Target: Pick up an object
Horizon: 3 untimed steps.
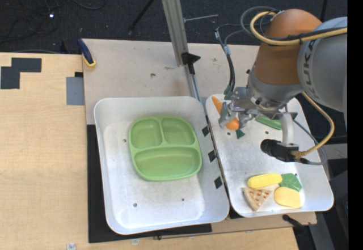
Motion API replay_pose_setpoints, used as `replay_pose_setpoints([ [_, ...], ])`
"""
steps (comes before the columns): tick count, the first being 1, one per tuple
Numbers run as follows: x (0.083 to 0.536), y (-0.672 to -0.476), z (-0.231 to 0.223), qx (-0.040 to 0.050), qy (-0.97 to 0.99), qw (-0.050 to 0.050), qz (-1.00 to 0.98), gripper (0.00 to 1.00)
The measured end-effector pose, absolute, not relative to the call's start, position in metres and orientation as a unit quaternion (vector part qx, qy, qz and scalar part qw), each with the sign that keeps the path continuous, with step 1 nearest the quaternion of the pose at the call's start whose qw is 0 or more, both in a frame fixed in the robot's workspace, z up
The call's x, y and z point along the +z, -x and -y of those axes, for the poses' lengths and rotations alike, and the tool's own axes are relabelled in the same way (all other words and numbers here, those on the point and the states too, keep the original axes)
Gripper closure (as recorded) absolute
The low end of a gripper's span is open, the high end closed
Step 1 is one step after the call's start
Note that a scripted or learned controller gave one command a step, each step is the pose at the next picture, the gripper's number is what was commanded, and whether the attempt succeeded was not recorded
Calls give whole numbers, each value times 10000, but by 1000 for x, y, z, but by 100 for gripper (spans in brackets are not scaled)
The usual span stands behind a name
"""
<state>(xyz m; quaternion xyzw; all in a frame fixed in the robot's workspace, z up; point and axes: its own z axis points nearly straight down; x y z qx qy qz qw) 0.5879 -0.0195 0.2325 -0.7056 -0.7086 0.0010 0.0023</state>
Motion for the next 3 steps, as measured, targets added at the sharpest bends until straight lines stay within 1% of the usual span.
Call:
replay_pose_setpoints([
  [1, 236, -573, -41, 9, 7052, 27, 7090, 100],
  [2, 227, -553, -84, 21, 7058, 25, 7084, 100],
  [3, 228, -554, -82, 20, 7066, 15, 7076, 0],
])
